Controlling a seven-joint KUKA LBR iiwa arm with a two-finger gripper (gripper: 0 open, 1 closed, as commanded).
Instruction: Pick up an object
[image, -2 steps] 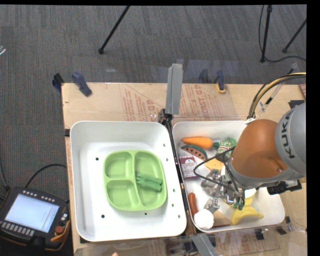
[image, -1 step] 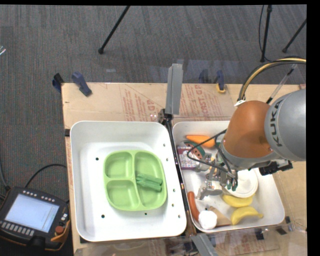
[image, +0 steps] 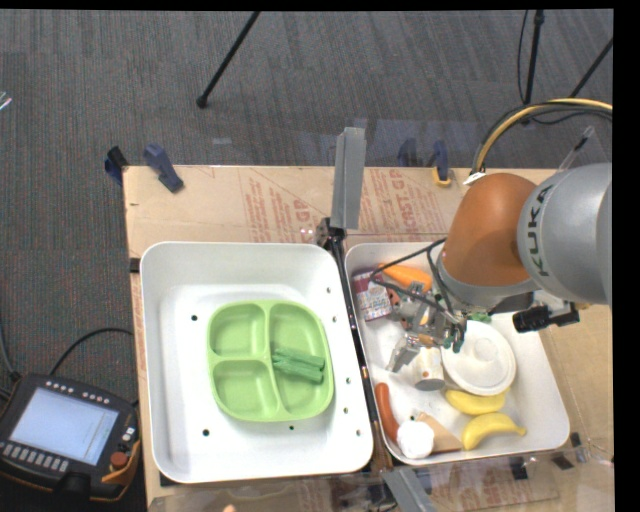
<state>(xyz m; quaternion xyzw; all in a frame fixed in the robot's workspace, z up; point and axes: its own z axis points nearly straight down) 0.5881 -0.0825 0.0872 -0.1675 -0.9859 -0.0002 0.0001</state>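
My gripper (image: 420, 352) is low in the right bin (image: 555, 395), near its middle, and stands open. One metal finger (image: 405, 354) splays toward the left; a small grey cup (image: 430, 377) stands just below and right of it, not gripped. Close by are a white bowl (image: 481, 363), an orange carrot (image: 404, 273), a pink-purple packet (image: 374, 301), a red sausage (image: 385, 409), a white-topped cone (image: 423, 437) and two yellow bananas (image: 486, 416). The arm's orange wrist hides the bin's upper right part.
The left bin (image: 170, 300) holds a green divided plate (image: 240, 350) with a dark green object (image: 299, 364) in its right compartment. A grey upright post (image: 348, 185) stands behind the wall between the bins. A teach pendant (image: 62, 430) lies on the floor at lower left.
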